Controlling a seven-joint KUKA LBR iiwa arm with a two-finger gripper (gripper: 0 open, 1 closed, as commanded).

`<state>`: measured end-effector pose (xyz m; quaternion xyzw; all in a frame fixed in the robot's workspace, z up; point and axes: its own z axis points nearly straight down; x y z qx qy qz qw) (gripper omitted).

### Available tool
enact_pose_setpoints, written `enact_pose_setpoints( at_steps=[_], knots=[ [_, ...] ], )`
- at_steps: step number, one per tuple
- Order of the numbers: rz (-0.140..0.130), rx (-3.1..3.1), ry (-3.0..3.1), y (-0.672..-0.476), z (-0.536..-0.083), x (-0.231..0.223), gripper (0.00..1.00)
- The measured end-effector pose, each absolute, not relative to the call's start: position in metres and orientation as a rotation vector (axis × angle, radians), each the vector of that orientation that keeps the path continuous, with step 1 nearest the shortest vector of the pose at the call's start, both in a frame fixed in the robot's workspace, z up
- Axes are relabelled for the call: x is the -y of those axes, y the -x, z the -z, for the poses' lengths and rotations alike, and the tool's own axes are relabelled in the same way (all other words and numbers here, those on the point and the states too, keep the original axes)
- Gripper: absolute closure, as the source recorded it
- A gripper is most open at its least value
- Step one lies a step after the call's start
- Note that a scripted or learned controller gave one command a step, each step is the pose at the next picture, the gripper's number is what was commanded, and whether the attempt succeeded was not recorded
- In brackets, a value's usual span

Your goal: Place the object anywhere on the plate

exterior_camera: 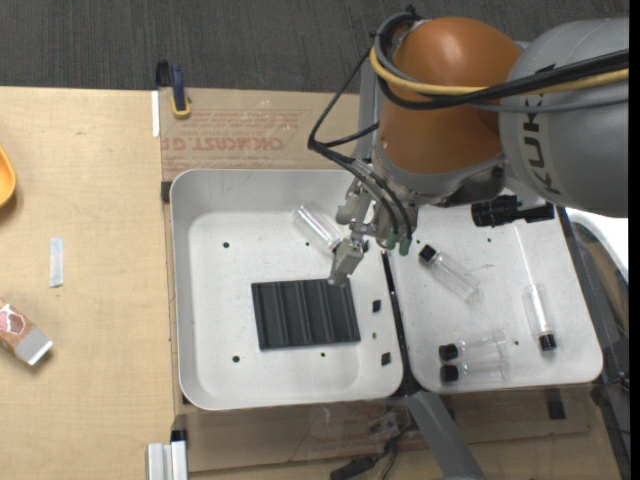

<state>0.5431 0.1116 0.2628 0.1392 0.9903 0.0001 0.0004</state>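
Your claw (345, 264) hangs over the left bin (200, 268), just above the far right corner of the dark ribbed plate (304, 314). You can't tell how wide it stands or whether it carries anything. A clear tube (315, 225) lies just beyond the plate, so placing looks undone. More tubes (448, 271) wait in the right bin (570, 298). The arm (470, 98) hides that bin's far side.

"KU" of KUKA legible on grey arm (580, 118); cardboard (240, 133) print unreadable.

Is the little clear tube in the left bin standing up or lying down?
Lying down. The small clear plastic tube rests flat on the left white bin's floor, above the dark ribbed rectangular plate.
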Motion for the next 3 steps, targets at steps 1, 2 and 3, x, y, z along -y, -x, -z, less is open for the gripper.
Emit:
enact_pose_setpoints(
  at_steps=[1,2,3],
  knots=[
    [-0.001,-3.107,-0.445,-0.544,-0.272,-0.11,1.0],
    [-0.001,-3.132,-0.207,-0.491,-0.329,-0.089,1.0],
    [0.001,-3.129,-0.307,-0.48,-0.184,-0.171,1.0]
  ],
)
